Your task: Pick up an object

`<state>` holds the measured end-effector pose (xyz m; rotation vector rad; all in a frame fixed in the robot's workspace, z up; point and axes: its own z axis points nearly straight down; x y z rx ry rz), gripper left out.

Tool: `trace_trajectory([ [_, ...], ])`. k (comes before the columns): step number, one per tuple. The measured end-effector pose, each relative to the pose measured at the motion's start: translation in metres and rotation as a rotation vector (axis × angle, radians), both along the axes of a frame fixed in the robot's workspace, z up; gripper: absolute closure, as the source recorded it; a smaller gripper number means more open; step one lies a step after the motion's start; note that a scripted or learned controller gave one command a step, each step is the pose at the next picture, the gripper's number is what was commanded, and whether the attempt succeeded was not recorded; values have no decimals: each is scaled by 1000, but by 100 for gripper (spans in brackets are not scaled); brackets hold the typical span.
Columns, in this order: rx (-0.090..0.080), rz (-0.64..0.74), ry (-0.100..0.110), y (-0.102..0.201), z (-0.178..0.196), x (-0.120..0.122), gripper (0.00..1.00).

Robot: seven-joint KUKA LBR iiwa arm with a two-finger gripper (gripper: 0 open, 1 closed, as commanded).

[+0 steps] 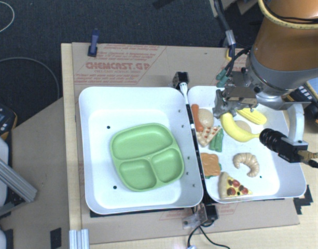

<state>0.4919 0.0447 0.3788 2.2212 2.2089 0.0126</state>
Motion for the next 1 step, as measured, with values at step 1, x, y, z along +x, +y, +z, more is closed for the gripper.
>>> trace_trajectory([
  [1,1,8,20,36,-74,-5,100],
])
